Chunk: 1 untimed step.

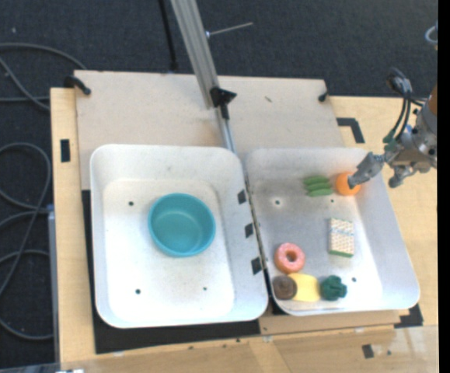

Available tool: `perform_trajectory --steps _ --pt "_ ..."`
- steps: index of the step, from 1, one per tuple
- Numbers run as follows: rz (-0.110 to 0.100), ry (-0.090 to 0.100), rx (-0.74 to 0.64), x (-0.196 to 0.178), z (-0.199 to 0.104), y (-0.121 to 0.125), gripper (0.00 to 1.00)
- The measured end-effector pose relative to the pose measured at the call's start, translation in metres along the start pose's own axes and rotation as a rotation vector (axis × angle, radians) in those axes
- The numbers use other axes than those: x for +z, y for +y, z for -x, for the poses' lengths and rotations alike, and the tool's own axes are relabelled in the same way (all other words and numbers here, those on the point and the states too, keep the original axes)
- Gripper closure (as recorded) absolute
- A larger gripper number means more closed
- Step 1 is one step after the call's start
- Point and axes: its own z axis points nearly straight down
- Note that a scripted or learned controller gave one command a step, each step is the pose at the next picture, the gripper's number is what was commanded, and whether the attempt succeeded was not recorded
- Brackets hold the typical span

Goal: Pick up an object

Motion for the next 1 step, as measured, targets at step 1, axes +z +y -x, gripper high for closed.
perform_trajectory --steps 1 --pt "0.0 -0.001 0.0 -0.0002 0.0001 0.0 0.0"
